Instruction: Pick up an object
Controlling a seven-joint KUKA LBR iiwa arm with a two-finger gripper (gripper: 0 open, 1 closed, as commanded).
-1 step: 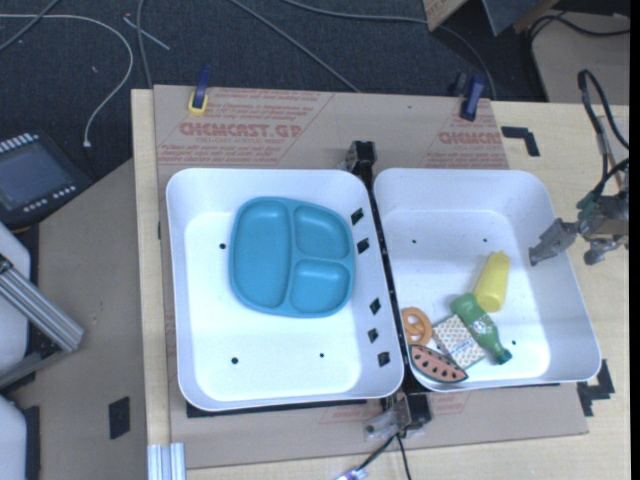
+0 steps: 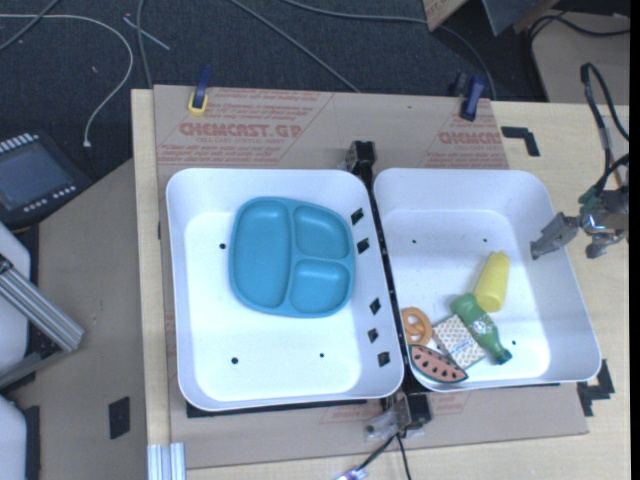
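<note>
1. A cardboard-topped bench [image 2: 300,118] printed with red lettering is seen from above, with two shallow white bins set side by side on it.
2. The left bin [image 2: 200,368] is occupied by a blue divided plate [image 2: 292,257], laid flat toward the bin's upper middle.
3. The right bin [image 2: 560,308] is shown with a cluster of small objects gathered in its lower middle.
4. A yellow bottle-shaped toy [image 2: 492,279] is placed uppermost in that cluster, tilted.
5. A green bottle [image 2: 480,327] is laid just below it, touching a checkered cracker-like piece [image 2: 456,340].
6. A watermelon slice toy [image 2: 437,366] is seen against the bin's lower rim, with a small pretzel [image 2: 415,324] just above it.
7. The gripper [image 2: 572,234] is pictured at the right bin's right rim, well apart from the objects, fingers spread and nothing between them.
</note>
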